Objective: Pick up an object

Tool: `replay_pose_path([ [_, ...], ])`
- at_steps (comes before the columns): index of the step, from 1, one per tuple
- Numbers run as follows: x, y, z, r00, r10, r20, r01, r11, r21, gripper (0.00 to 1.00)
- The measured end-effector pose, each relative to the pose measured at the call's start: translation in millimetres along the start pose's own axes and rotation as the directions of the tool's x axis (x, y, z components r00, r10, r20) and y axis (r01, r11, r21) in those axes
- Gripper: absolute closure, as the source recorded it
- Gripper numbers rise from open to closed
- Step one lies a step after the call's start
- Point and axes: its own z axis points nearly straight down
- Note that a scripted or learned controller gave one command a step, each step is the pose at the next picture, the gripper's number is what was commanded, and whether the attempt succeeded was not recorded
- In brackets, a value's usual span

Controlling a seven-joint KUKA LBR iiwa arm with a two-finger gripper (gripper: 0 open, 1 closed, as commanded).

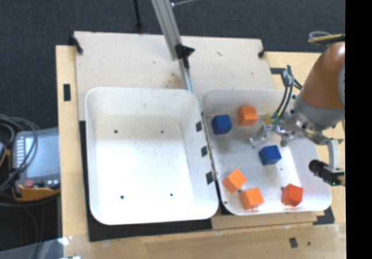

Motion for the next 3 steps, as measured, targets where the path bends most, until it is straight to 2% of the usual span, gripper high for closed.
replay_pose_path([
  [1,0.5,0.4,37.3,1.0,0.003,0.01,-0.003,1.0,-0.015,0.0],
  [2,0.1,2.5,23.7,1.0,0.009,0.007,-0.009,1.0,-0.022,1.0],
  [3,4.3,12.2,-27.3,1.0,-0.008,0.0,0.008,1.0,-0.01,1.0],
])
